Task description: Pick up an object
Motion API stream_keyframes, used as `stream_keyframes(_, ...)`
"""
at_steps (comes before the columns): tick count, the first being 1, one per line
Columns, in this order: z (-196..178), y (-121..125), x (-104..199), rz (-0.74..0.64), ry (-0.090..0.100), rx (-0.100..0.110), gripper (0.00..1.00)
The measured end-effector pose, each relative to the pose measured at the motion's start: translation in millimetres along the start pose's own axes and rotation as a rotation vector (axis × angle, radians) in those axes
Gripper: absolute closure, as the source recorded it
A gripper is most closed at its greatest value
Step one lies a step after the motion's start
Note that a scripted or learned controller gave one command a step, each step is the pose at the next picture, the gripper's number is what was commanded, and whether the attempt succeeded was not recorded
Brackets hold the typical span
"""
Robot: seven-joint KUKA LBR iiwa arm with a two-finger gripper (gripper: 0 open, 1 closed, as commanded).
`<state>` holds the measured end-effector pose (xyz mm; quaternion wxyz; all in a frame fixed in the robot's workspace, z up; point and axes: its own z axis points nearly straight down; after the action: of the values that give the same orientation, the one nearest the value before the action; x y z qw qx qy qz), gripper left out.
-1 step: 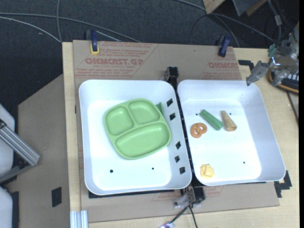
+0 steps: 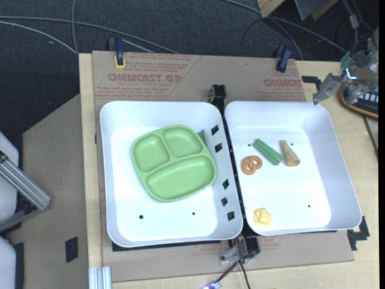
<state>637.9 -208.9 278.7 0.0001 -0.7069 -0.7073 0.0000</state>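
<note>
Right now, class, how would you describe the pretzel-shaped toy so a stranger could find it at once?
Start at the right white bin, beside the one holding the green divided plate. Near its left wall lies the pretzel, just left of a green stick and a tan cone. It alone is an orange-brown knotted ring with holes; the yellow lump sits apart, nearer the front edge.
</note>
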Motion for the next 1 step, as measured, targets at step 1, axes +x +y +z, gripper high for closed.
stream_keyframes(1, 42.3, 2.6, 0.3, 0.0, 0.001, 0.005, 0.0)
